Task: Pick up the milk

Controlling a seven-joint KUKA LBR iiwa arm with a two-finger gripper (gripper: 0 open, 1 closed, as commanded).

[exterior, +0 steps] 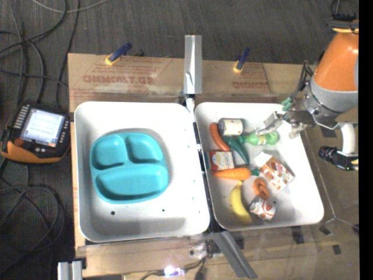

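Banana [239, 204] nearest the lens in the arm-side bin [304, 210] on the worktop; milk carton [275, 174] lying tilted just beyond the banana, arm-side, probably light, thin-walled and crushable, best gripped across flat sides mid-body; pincer [274, 122] well beyond the banana, spread or pressed together not discernible.

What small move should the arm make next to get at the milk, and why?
Probably shift the gripper toward the front of the right bin and bring it over the milk carton. The gripper sits near the bin's back, over the green bottle, while the carton lies apart from it, beside the carrot. Nothing shows between its fingers.
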